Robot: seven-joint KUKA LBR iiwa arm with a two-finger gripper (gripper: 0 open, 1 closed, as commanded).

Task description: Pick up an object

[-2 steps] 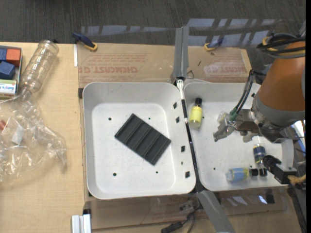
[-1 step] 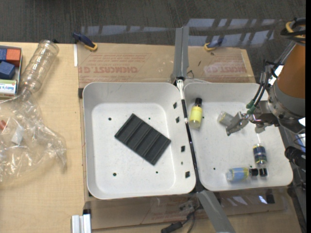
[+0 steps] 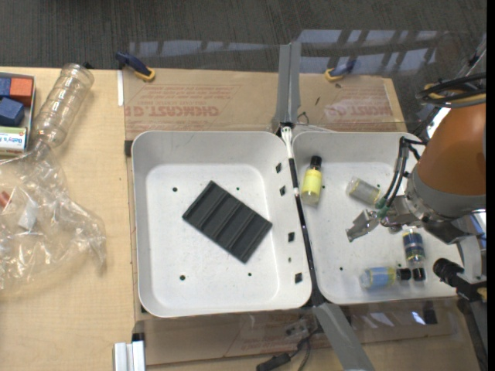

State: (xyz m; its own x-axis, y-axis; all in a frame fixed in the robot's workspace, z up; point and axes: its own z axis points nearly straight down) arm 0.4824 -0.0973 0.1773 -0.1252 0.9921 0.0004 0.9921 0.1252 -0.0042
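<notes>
the gripper point(image 3: 363, 224) hung low over the right bin point(image 3: 340, 284), reaching in from the right, its grey fingers pointing left toward the bin's middle; they looked spread apart with nothing between them. the closest thing was a pale bottle point(image 3: 362, 190) lying just on the far side of the fingertips, its long axis running left to right with a slight tilt. a yellow bottle point(image 3: 312, 182) lay farther left, near the wall between the bins, long axis near to far. a blue-capped bottle point(image 3: 380, 277) lay toward the near edge, and a dark small bottle point(image 3: 414, 250) sat just right of the gripper, under the wrist. the left bin point(image 3: 155, 284) held a black ribbed tray point(image 3: 227, 221). a short move away from the camera would probably put the fingers over the pale bottle.
</notes>
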